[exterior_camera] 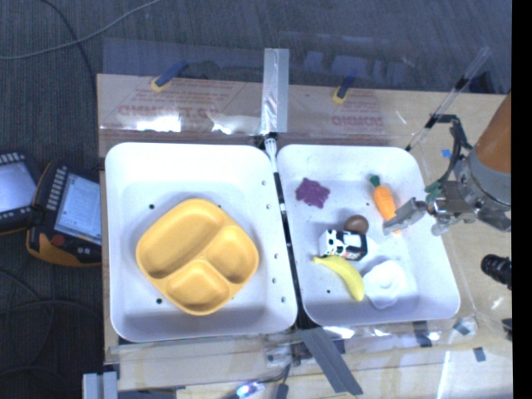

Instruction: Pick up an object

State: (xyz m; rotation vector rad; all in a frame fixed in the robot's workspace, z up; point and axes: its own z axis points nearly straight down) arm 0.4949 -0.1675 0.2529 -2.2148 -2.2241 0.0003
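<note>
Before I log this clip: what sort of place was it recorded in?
Most likely a robotics lab bench set up for pick tests. Two white bins sit side by side on a board, toy food like a carrot and banana lies in one, and a teach pendant rests on grey carpet.

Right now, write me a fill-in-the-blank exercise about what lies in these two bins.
1. The yellow divided plate lies in the ____ bin.
2. The banana lies in the right bin, just below the black-and-white ____ toy.
3. The carrot has an orange body and a ____ top.

Missing words: left; cow; green
</note>
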